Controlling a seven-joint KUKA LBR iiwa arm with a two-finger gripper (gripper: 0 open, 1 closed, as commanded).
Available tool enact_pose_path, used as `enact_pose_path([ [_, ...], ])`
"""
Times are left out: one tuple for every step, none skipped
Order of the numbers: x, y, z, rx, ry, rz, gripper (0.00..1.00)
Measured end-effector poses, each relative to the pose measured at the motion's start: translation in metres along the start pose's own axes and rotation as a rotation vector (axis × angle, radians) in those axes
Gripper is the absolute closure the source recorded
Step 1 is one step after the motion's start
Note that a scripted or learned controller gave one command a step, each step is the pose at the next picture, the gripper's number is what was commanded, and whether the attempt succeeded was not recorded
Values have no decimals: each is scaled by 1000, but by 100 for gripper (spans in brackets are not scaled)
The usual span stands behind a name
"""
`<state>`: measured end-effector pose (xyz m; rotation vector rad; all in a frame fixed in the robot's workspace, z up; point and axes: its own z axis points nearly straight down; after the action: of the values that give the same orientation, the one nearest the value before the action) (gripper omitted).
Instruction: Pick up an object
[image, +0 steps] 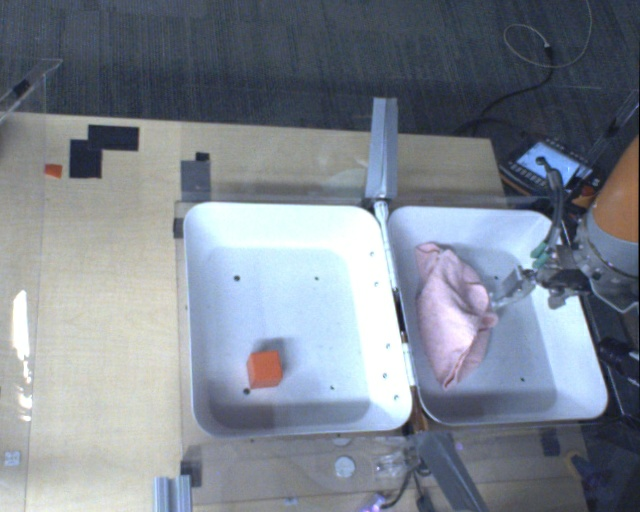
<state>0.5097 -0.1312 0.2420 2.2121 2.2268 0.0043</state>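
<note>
A crumpled pink cloth (450, 312) lies in the right white bin (560, 385), toward its left half. My gripper (514, 286) reaches in from the right, low over that bin, with its tip at the cloth's right edge. I see nothing lifted off the bin floor. A small orange block (265, 369) rests in the left white bin (215, 300), near its front left corner, far from the gripper.
A metal divider post (381, 150) stands behind the seam between the bins. Black patches (98, 148) and a small orange marker (52, 171) lie on the wooden bench at far left. Cables and a device (545, 165) sit at back right.
</note>
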Motion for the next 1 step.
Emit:
enact_pose_path([
  [9,-20,-136,-9,-2,260,0],
])
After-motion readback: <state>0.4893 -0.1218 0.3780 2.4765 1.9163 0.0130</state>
